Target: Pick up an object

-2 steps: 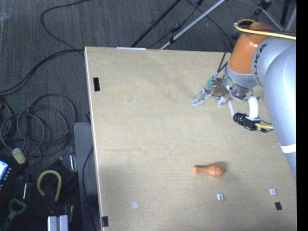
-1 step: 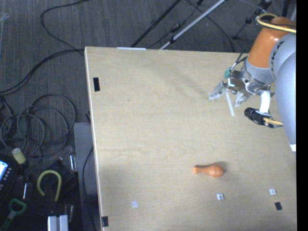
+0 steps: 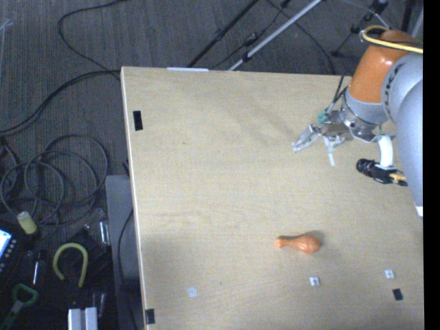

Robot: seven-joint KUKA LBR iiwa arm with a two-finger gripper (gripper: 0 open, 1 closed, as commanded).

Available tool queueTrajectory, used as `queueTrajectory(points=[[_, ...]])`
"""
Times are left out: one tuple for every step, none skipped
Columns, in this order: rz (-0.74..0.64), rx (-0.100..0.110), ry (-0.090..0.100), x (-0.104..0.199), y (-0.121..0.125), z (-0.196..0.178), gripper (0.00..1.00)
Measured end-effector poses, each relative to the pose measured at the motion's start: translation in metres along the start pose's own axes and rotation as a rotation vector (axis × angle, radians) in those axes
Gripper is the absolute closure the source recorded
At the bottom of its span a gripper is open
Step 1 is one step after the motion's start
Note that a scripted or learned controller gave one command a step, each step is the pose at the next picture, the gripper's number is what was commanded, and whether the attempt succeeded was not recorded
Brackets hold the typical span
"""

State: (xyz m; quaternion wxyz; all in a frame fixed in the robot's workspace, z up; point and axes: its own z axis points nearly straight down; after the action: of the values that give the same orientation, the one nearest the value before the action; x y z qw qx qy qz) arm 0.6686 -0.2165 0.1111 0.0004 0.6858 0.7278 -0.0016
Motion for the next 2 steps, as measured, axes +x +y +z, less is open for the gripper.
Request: queueTrajectory(points=[[-0.322,-0.001,0.001,-0.002,0.0,0.027,0.0],[-0.574,-0.004,0.002,0.047,0.003,0.026,0.0]])
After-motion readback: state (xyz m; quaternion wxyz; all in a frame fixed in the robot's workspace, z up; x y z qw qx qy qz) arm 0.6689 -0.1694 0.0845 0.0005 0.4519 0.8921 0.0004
